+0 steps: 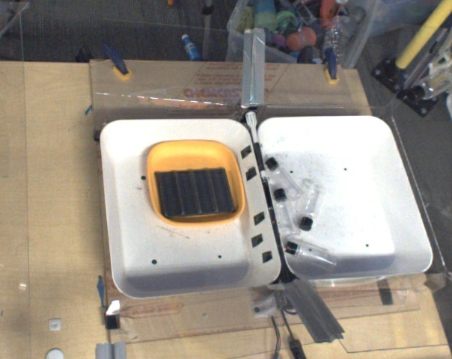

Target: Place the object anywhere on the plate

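Orange plate (195, 153) holds black ridged object (194, 192) — no legible writing — claw state: cannot tell.

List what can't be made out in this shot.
- Clear plastic vials with black caps, camera view: transparent on the white right bin, so count and outlines stay uncertain.
- Dark ribbed rectangular block on the orange square plate: material too blurred.

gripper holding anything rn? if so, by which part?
Cannot tell from this view. The small clear vials lie loose in the right bin; the orange plate carries only a dark ridged block.
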